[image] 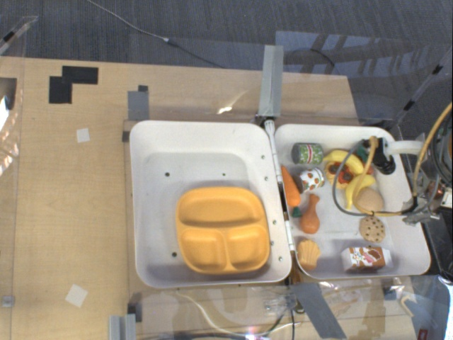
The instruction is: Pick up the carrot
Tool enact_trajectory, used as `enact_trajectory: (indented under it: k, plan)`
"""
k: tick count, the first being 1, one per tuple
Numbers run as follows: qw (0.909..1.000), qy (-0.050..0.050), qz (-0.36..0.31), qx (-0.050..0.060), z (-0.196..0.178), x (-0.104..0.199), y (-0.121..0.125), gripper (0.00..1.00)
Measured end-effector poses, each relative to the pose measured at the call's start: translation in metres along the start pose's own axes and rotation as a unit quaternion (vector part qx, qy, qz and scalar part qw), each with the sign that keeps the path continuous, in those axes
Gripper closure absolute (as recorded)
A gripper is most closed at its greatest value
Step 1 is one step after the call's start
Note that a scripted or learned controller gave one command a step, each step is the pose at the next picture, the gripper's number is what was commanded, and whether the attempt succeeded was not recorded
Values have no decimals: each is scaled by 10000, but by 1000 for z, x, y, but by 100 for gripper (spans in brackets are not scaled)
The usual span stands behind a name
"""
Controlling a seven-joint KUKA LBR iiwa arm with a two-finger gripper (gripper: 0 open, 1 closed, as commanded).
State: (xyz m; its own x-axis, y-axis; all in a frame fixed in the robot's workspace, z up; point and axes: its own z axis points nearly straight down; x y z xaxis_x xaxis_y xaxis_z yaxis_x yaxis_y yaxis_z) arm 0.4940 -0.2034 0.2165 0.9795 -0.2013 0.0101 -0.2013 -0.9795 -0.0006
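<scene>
Hand (427,205) at the right rim of the right-hand shallow white bin (419,264), half cut off by the picture's edge and tangled among looping cables; open or clenched, impossible to tell, and nothing seen held in it. Probably parked off to that side to leave the bin's contents in plain sight before a reach.

Tapered orange toy carrot (289,184) flat against the left wall of that same bin, lengthwise along the wall, well apart from the hand. Awkward spot, judging by the wall: little room on that side for a grasp. Just beside it on the right, a small white jar with red markings (311,179) and an orange drumstick-shaped toy (310,215), close enough in colour to be mistaken for the target.

Lower end of the carrot hard to read, merging into a dark patch at the seam between bins. Yellow toy bananas (356,174) partly crossed by a dark cable loop.

Yellow three-compartment plastic plate (223,229) in the left-hand white bin (152,190), toward its near edge, out of the way.
</scene>
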Motion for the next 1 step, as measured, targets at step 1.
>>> enact_trajectory:
  k: [1]
  plan:
    - [9999, -26, 110, 16, 15, 2, 2, 100]
